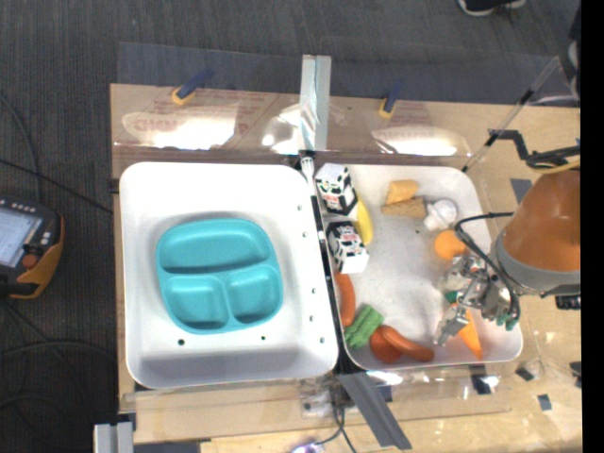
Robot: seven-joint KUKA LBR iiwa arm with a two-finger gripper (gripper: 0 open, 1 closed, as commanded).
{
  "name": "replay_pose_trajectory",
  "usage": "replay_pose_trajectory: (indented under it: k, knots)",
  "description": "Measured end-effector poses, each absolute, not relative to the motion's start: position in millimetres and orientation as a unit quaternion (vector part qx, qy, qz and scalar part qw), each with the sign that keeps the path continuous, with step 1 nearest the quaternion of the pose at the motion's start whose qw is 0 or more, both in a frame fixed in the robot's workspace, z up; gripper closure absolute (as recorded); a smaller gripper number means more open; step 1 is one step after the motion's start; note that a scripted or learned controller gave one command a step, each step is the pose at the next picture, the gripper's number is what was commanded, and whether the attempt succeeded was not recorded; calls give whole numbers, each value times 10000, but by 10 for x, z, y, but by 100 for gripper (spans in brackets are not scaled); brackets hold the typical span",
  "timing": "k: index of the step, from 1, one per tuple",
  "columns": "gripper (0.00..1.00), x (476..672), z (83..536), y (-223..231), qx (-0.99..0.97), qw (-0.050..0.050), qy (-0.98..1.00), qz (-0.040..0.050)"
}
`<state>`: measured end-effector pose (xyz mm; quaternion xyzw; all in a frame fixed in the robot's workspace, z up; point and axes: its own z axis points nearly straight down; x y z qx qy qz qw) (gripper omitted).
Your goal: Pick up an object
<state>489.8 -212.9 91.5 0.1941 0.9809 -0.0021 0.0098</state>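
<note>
My gripper [459, 317] hangs low over the near right corner of the right bin [415, 272], below the orange wrist band [547, 229]. Just beside it lies an orange carrot-like piece [471, 339]; whether it touches the gripper I cannot tell. A red pepper [401, 346] and a green vegetable [363, 326] lie to its left along the front wall. An orange fruit [447, 244] sits just behind the gripper. Farther back are a white bulb [440, 214], a tan wedge [402, 193], a banana [363, 222] and two black-and-white boxes [333, 189].
The left bin [142, 253] holds a teal divided plate [221, 273]. A red sausage-like item [345, 295] lies against the divider between the bins. Cables run from the arm over the right bin's far right edge. A handheld controller [24, 243] lies on the floor at left.
</note>
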Motion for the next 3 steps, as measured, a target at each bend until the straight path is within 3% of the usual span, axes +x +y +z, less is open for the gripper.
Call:
replay_pose_trajectory:
  k: [1, 2, 3]
  knots:
    - [100, 4914, 1020, -2118, 1931, 108, 9811, -20]
    - [100, 5577, 925, -1519, 3033, 98, 9529, 12]
    - [0, 5564, 907, -1519, 3031, 79, 9529, 7]
